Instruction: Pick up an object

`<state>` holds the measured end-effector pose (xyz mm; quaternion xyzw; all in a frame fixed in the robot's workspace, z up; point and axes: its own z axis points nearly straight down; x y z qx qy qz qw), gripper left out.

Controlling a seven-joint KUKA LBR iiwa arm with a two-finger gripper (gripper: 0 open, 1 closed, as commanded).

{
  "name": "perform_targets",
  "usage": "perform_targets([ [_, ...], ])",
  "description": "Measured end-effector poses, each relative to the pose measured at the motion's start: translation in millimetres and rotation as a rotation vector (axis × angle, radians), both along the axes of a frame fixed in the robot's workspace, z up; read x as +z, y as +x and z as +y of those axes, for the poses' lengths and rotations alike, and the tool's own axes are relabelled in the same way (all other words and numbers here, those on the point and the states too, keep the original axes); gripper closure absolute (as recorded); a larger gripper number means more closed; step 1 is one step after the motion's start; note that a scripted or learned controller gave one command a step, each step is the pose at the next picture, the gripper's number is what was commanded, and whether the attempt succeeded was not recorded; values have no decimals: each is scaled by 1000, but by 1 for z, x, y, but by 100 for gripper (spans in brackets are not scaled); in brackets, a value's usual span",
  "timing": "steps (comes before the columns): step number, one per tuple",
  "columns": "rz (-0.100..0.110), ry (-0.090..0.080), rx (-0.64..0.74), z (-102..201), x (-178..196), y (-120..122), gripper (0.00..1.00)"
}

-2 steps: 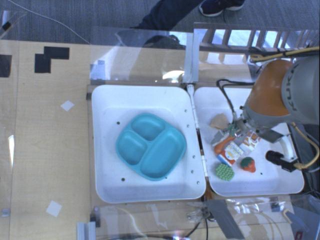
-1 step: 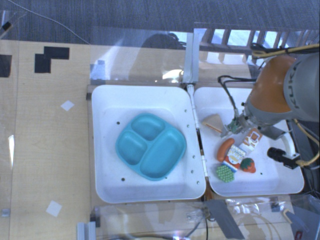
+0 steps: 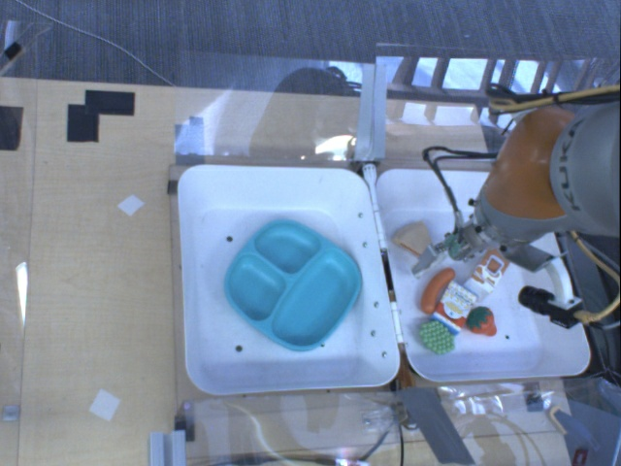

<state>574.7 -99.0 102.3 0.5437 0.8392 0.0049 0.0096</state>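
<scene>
**Arm over the right bin, with toy food lying below it**

Two shallow white bins sit side by side on a pale wooden bench (image 3: 87,289), meeting along a shared middle edge. The left bin (image 3: 209,260) holds a single blue plate (image 3: 293,284) with three compartments, turned at an angle and lying near the bin's centre. The right bin (image 3: 524,357) holds a cluster of small things in its left and middle part. A tan wedge like a slice of bread (image 3: 411,237) lies toward the far left corner. Nearer the front lies an orange sausage (image 3: 437,290), tilted, with a small printed carton (image 3: 456,306) just beside it on the right and a second carton (image 3: 492,269) further toward the back. A green knobbly ball (image 3: 437,336) rests near the front edge, and a red strawberry with a green top (image 3: 481,321) lies just to its right.

The arm (image 3: 553,178), grey with an orange band, reaches in over the right edge and back part of the right bin. Its gripper (image 3: 456,246) hangs above the bin floor between the bread and the second carton, with the sausage just in front of it. Whether the claw is spread or closed cannot be told from this angle, and nothing can be seen clamped in it. A black cable (image 3: 441,168) loops from the arm over the bin's back edge
</scene>
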Motion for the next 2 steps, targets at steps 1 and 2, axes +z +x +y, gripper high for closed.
perform_targets([
  [1,6,2,-60,-10,-13,-45,0],
  [2,-2,1,-60,-10,0,-42,100],
])
